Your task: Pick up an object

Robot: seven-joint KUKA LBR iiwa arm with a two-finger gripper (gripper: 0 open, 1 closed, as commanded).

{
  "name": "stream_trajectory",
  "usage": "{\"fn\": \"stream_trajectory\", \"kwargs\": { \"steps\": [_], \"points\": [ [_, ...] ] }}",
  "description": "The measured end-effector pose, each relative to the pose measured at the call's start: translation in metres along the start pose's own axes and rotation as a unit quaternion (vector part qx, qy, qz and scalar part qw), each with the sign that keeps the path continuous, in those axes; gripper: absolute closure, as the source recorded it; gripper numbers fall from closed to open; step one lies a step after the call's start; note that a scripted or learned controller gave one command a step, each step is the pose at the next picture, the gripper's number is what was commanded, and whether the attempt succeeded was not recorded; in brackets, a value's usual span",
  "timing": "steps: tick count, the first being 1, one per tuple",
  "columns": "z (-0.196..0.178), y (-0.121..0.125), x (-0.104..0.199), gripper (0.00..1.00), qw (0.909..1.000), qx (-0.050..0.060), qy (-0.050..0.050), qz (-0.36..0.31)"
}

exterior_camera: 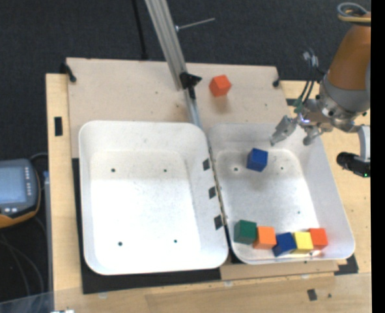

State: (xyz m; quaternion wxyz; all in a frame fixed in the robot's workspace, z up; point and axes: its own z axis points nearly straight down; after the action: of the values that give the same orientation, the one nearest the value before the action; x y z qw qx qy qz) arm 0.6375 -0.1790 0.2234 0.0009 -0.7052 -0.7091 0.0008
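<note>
My gripper [295, 132] hangs over the back right part of the right bin [322, 175], its two fingers spread apart with nothing between them. A blue cube [257, 159] lies alone in that bin, a little down and to the left of the fingers. Along the bin's front edge sits a row of cubes: green [245, 231], orange [266, 236], blue [284, 243], yellow [303, 240] and orange-red [318, 237].
An orange cube [220, 85] rests on the bench behind the bins. A slanted metal pole [168, 34] rises from the bench between the bins' back edges. The left bin [88, 175] lies beside the right one. A handheld screen [8, 191] sits off the bench's left.
</note>
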Motion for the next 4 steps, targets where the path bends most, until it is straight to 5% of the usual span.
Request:
{"fn": "stream_trajectory", "kwargs": {
  "steps": [1, 2, 3, 4],
  "points": [
    [0.033, -0.028, -0.004, 0.0, 1.0, 0.001, -0.001, 0.003],
    [0.128, -0.023, -0.01, 0.0, 1.0, -0.003, -0.002, 0.004],
    [0.126, -0.049, 0.015, 0.0, 1.0, -0.001, -0.001, 0.005],
    [0.125, 0.015, 0.006, 0.0, 1.0, -0.005, -0.001, 0.001]
  ]
}}
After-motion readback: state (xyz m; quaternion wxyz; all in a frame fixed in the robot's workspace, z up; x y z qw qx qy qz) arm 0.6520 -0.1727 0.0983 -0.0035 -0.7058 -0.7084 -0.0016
